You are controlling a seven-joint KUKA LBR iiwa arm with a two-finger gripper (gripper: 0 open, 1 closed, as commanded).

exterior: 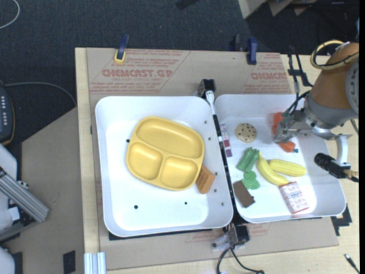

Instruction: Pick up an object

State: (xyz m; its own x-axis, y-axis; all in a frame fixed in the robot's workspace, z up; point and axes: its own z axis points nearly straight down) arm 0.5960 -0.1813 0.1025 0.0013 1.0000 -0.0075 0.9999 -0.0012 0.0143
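- Carrot (287, 146) lies directly under the gripper (283, 131), in the right bin (331, 196), apparently touching the fingertips.
- It is small and orange-red, partly hidden by the gripper.
- Whether the gripper has closed on it cannot be told.
- Cookie (246, 132) sits to the gripper's left; corn (287, 167), banana (270, 172) and box (295, 197) lie just below.

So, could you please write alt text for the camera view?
The claw sits low in the right bin by an orange item, near a cookie and banana. The left bin holds a yellow divided tray.
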